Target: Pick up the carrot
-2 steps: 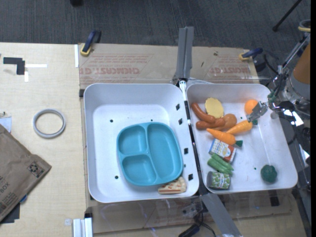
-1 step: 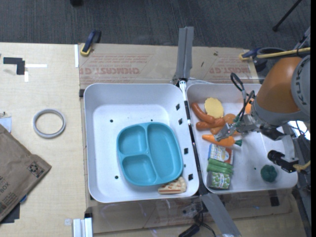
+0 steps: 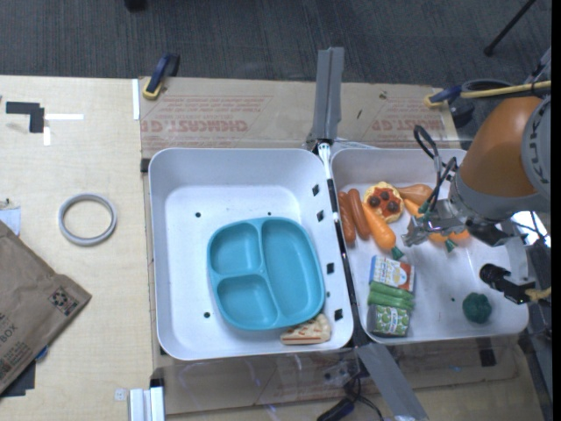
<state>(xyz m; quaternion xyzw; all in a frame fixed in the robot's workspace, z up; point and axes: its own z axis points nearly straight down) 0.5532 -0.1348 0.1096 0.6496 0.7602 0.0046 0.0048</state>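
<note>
Carrot (image 3: pixel 379 224) in the right bin (image 3: pixel 438 323), as I see it from the overhead camera: it lies slantwise in the upper left part of that bin, its green tip pointing down and to the right. Just to its left lie two sausages (image 3: pixel 351 215), side by side and close to the bin's left wall. A slice of pizza (image 3: pixel 384 199) sits just above the carrot, touching or nearly touching its upper end. Below the carrot are a small carton (image 3: pixel 391 274) and, beneath that, a green packet (image 3: pixel 388 310). A dark green ball (image 3: pixel 477 307) rests near the lower right corner of the same bin.

I see the end effector (image 3: pixel 427 231) low over the right bin, just to the right of the carrot and near its green tip. I cannot tell how it is set, and I see nothing that it clearly grips.

The left bin (image 3: pixel 175 235) holds a blue divided plate (image 3: pixel 263 273), with a sandwich (image 3: pixel 307 331) at the plate's lower right edge. On the desk (image 3: pixel 53 147) to the left lies a roll of tape (image 3: pixel 88 218).
</note>
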